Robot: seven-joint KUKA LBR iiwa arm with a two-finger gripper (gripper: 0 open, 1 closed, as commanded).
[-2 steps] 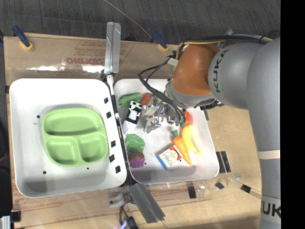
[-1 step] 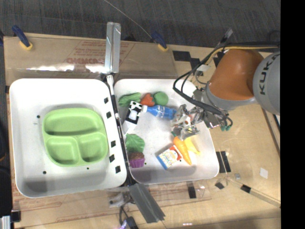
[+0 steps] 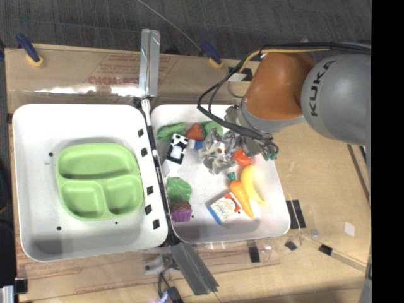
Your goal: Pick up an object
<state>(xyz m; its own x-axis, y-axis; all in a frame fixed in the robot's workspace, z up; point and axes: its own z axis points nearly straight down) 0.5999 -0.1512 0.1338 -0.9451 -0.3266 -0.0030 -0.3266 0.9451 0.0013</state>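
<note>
Wooden bench point(image 3: 315, 188) under dark floor, bearing two shallow white bins side by side. Left bin point(image 3: 28, 188) with a green divided tray point(image 3: 98, 182) lying flat inside. Right bin point(image 3: 271, 214) crowded with small toy foods.

Reaching in from the right: grey arm point(image 3: 338, 100), bent sharply downward over the right bin's upper right part, orange band point(image 3: 274, 87) facing the camera, black cables looping off the wrist toward the bin's top edge. Below the band, the metallic gripper point(image 3: 218, 155), pointing down and leftward into the middle of the right bin, low among the toys. Claw's state: cannot tell, too cluttered and blurred by the metal parts; nothing clearly seen pinched.

Just beside the gripper: small orange piece point(image 3: 243, 159) to its right, red strawberry point(image 3: 196, 131) above left, black-and-white block point(image 3: 178, 149) to the left. Further down the bin: yellow banana point(image 3: 252, 185) touching a carrot point(image 3: 243, 201), small carton point(image 3: 225, 209) beside them. Along the left wall: leafy green piece point(image 3: 170, 131) at top, lettuce point(image 3: 178, 187) lower, purple cupcake point(image 3: 181, 212) just beneath it.
</note>
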